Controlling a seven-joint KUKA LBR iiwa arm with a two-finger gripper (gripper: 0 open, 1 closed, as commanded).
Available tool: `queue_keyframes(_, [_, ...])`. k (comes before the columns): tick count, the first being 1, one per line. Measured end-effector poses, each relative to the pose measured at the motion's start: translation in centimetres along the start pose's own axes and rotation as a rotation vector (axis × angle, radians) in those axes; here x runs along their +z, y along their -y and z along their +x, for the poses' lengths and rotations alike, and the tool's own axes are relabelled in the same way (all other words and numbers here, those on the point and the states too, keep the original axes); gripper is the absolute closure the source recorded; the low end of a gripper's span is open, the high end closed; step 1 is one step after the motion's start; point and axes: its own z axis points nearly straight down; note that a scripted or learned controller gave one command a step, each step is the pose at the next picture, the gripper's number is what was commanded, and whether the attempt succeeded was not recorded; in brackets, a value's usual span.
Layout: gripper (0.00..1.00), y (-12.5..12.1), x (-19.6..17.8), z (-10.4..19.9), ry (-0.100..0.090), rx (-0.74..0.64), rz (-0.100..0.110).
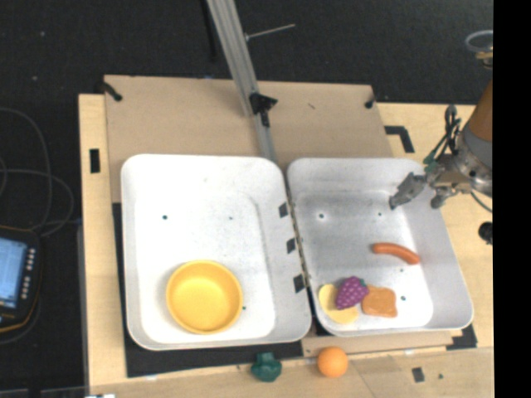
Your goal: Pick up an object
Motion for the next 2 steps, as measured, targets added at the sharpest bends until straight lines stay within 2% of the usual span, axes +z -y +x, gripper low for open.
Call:
queue_keyframes(1, [0.00,0.0,0.0,0.0,0.001,-0.001,0.001])
queue_keyframes(2, [0.00,0.1,6.2,-0.5,0.000,0.003,0.006])
